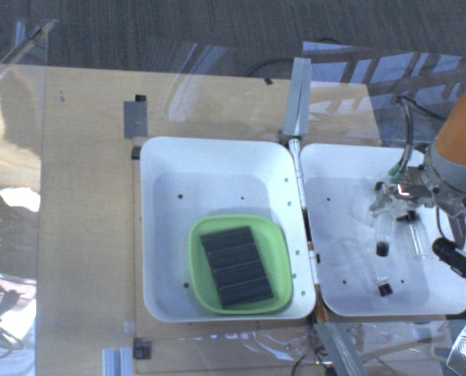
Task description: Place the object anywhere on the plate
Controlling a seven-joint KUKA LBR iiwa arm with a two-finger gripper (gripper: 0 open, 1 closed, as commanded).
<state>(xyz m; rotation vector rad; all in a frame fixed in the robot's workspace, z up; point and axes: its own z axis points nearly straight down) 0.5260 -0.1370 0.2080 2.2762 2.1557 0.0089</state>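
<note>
A dark grey ridged rectangular object (236,266) lies flat on the green plate (278,245), which sits in the front half of the left bin (162,210). My gripper (399,247) hangs over the middle of the right bin (334,178), well to the right of the plate. Its two translucent fingers (383,233) point down and stand apart, open, with nothing between them. The orange band of the arm shows at the right edge.
A raised divider (303,210) runs between the two bins. A small dark piece (384,289) lies on the right bin's floor near its front. The wooden bench (76,210) stretches to the left of the bins.
</note>
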